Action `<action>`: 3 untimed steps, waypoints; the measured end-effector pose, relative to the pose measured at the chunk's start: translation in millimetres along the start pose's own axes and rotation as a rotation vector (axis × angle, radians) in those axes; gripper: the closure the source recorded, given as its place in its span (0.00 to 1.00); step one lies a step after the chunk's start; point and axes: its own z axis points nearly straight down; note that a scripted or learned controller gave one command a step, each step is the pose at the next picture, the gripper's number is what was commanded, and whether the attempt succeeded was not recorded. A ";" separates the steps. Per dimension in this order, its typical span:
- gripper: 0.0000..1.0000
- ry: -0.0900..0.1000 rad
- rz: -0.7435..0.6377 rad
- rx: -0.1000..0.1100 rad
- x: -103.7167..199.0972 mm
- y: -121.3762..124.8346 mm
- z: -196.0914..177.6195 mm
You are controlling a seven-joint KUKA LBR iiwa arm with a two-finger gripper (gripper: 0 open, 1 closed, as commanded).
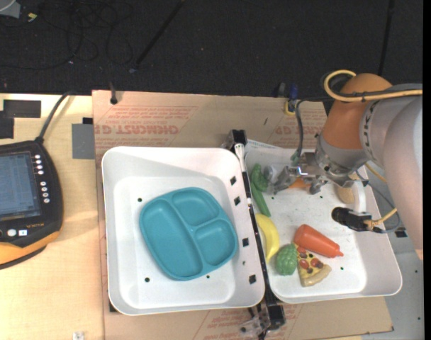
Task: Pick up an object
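We count one teal divided plastic plate [188, 231] in the left white bin [123, 190]; the right white bin [385, 278] holds one orange carrot [318, 240], yellow banana [267, 234], green broccoli [286, 260], pizza slice [312, 268] and green pod [259, 188]. The gripper [298, 178] hangs over that bin's crowded far edge; we cannot tell how its fingers stand. Bare floor lies mid-bin.

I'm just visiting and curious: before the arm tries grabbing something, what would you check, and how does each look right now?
1. Tool over the right bin: ok.
2. Tool open or shut: cannot tell.
3. Anything held: cannot tell.
4. Targets lying free: ok; carrot and pizza slice sit apart from the tool.
5. Crowding: not ok; banana and broccoli touch near the bin's left wall.
6. Teal tray lies flat in the left bin: ok.
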 end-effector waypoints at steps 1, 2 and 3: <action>0.00 -0.001 0.000 0.000 -44.5 0.0 -0.3; 0.00 0.014 -0.005 0.002 -69.1 2.3 -0.9; 0.00 0.001 -0.009 0.000 -72.8 1.3 -0.4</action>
